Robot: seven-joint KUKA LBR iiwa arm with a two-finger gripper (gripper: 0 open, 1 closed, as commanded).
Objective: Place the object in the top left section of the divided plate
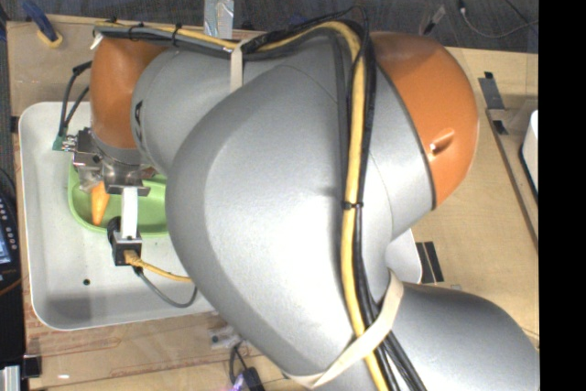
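A green divided plate [84, 208] lies in the left white bin [41, 270], mostly hidden under the arm. A small orange object [96, 200] rests on the plate's visible left part, or hangs just over it. My gripper [108, 186] sits directly above the plate, right beside the orange object and touching or nearly touching it. I cannot make out whether the object is held. The grey arm with its orange band covers the plate's right side and its dividers.
The arm's bulk hides the right bin and most of the bench. A yellow cable [156, 273] loops over the left bin's floor. A small silver box [218, 14] stands at the bench's far edge, and a blue tool [41, 21] lies at the far left corner.
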